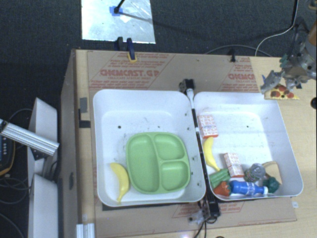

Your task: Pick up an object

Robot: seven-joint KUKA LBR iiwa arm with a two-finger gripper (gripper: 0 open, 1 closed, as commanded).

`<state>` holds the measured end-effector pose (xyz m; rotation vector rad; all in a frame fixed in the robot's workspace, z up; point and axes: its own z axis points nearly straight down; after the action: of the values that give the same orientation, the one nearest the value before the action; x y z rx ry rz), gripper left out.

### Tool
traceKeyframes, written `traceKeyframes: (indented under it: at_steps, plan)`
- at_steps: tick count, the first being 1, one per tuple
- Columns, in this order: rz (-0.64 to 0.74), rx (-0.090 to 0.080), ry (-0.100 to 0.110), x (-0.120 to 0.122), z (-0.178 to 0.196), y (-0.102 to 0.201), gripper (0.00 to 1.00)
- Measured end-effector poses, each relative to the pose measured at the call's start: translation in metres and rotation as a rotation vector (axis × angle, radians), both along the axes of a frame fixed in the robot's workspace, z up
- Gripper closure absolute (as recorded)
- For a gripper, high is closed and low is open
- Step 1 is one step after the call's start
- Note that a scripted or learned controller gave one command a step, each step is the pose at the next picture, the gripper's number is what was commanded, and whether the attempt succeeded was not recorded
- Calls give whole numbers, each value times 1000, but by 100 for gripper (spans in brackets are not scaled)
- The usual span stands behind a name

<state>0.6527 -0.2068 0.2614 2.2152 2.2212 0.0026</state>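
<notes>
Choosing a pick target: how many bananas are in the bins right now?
2. One banana lies in the left bin, beside the green plate. The other banana is in the right bin, by the divider. Clutter may hide more.

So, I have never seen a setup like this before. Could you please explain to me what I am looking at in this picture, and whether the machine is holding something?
This is one photo from a camera fixed above a workbench, looking down at a slant. On the bench sit two shallow white bins side by side, the left bin and the right bin.

In the left bin lie a green divided plate and a yellow banana beside it. In the right bin there is a second banana, a small printed box, a smaller box, a blue bottle and a few small items piled in the near corner that are hard to name.

The machine is a robot arm reaching in from the right; part of it shows at the top right edge, away from the bins. I cannot see it holding anything.
</notes>
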Motion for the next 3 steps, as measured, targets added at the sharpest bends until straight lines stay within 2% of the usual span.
traceKeyframes:
  at_steps: [1, 3]
  plan:
    - [0, 0, 2, -10, -3, 0, 100]
    - [7, -5, -5, -8, 20, 0, 100]
